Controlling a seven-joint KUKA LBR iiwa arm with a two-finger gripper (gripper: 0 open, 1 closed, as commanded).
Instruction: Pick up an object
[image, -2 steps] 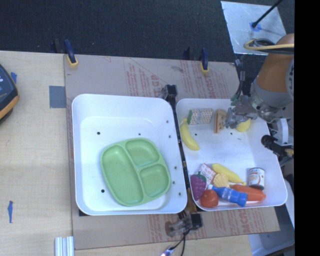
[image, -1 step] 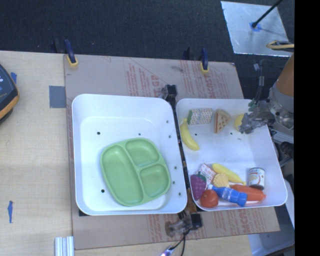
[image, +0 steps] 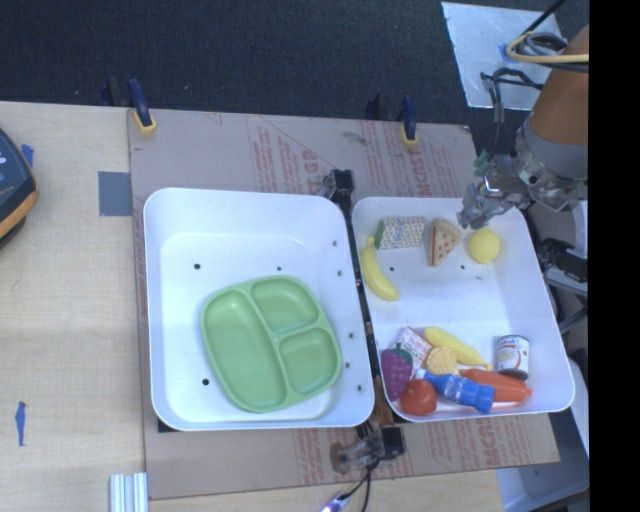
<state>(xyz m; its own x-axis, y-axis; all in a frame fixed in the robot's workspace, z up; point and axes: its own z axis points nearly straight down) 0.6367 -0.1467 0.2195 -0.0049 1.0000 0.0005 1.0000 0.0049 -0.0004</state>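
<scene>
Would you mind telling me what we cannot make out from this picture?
- Gripper: in the camera view, too small and blurred to tell whether it holds anything.
- Small can: label too small to read.
- Toy pile near the right bin's front: pieces overlap, so the carrot is partly hidden by the blue bottle.

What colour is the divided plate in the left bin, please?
Light green plate, seen in the camera view.

You have the toys in the right bin (image: 545, 300). Along its far edge lie a cracker box (image: 401, 233), a sandwich wedge (image: 442, 242) and a lemon (image: 484, 246); a banana (image: 378, 273) lies by the left wall. At the near edge cluster grapes (image: 396, 371), a tomato (image: 418, 397), corn (image: 455, 347), a blue bottle (image: 464, 390), a carrot (image: 497, 386) and an upright can (image: 511, 355).
</scene>
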